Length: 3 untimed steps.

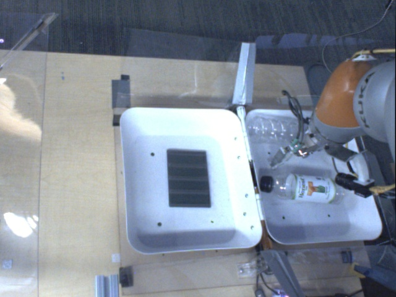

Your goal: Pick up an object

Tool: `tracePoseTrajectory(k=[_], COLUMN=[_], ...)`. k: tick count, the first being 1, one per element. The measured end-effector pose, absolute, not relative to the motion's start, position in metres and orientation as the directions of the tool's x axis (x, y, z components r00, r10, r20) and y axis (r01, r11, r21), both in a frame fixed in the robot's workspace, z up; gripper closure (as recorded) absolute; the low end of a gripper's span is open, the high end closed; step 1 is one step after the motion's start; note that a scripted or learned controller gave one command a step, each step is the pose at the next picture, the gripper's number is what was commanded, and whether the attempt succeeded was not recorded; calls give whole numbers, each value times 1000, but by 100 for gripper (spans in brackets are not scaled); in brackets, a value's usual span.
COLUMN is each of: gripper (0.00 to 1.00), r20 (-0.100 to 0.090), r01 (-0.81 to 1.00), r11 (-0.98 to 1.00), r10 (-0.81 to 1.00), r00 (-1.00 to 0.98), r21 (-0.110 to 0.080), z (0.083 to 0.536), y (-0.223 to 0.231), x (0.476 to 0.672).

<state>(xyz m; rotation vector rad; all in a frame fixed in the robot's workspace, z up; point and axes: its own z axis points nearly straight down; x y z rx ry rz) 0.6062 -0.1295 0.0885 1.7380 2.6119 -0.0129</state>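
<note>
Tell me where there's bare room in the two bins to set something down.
The left bin has open white floor all around the dark ribbed pad at its middle. The right bin is crowded: the clear bottle lies across it under the end effector; only the strip along its near wall is bare.

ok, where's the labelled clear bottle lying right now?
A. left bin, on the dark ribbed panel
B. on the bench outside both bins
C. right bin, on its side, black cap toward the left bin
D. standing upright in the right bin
C: the bottle lies on its side in the right bin, its black cap pointing at the left bin.
</note>
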Motion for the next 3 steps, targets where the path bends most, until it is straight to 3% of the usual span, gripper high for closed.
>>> tracePoseTrajectory(k=[1,2,3], gripper=[0,0,0], r20=[54,-2,47], r01=[941,914,900], r11=[323,405,426], r10=[946,914,905], r00=[-319,-405,-424], r21=[-99,1,-88], z=[80,88,80], y=[-164,-117,-113], x=[644,610,645])
